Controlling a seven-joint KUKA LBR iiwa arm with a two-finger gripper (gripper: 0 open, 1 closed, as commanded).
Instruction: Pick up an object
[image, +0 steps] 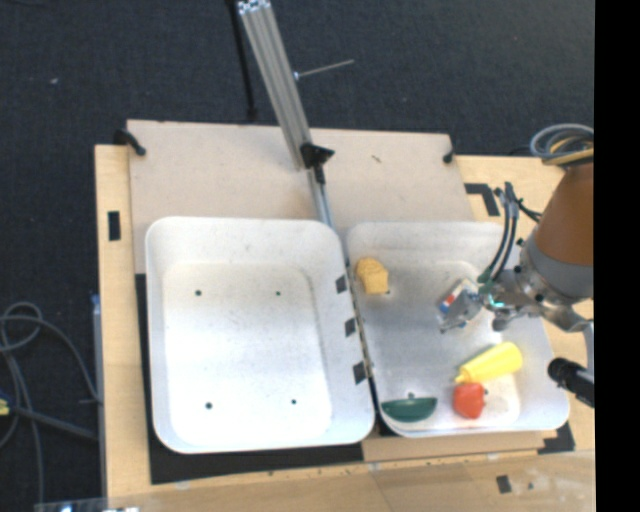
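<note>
white bins: two, left bin (175, 330), right bin (410, 250)
yellow objects: two, (373, 276), (490, 362)
red objects: one (469, 400)
green objects: one (410, 407)

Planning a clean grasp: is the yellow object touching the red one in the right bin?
Cannot tell. In the camera view the yellow object and red object sit so close that no clear gap or contact shows.

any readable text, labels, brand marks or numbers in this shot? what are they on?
None readable.
The two white bins carry no print, just small dark dots.
The yellow object, red object, green object and tan object show no label at this size.
The gripper has small coloured patches, too blurred to read as text.
Black marks on the bench are tape or brackets, not lettering.
</note>
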